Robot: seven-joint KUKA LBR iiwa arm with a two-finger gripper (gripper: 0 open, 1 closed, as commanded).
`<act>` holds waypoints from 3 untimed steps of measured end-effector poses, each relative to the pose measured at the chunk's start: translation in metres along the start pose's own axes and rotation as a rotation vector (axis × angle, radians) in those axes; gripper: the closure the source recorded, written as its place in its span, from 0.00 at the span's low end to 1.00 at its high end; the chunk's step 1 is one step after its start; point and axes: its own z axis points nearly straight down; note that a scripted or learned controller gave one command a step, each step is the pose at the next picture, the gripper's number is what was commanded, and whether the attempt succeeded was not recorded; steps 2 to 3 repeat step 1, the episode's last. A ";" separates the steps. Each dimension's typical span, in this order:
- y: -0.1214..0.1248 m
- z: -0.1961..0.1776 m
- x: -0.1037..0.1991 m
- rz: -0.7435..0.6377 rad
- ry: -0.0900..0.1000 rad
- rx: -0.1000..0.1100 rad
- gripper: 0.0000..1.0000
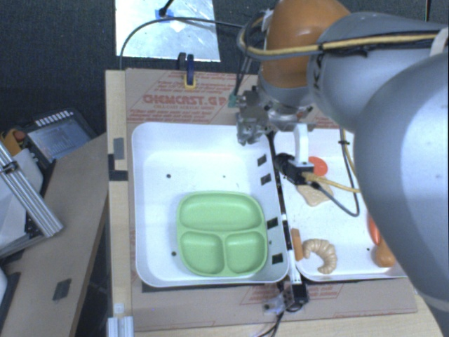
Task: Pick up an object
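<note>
The claw point(247, 133) hangs at the far end of the black divider point(278, 195) between the two white bins, over the far right corner of the left bin point(151, 188); whether it is apart or together cannot be told from this slant, and nothing is seen in its grip. The left bin carries a green three-compartment plate point(222, 232), lying flat toward the near right corner, well apart from the claw. The right bin point(337, 272) carries the loose items: a tan croissant-shaped piece point(320, 253) near the front wall, a flat beige slice point(313, 193) with an orange-red piece point(318, 166) just beyond it, and an orange item point(382, 255) partly hidden under the arm. All of these lie nearer the camera than the claw, none touching it. The worktop point(77, 209) extends to the left.
</note>
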 end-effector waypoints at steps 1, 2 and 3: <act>0.000 0.001 -0.003 0.004 -0.002 0.002 0.00; 0.000 0.001 -0.003 0.004 -0.002 0.002 0.00; 0.000 0.001 -0.003 0.004 -0.002 0.002 0.00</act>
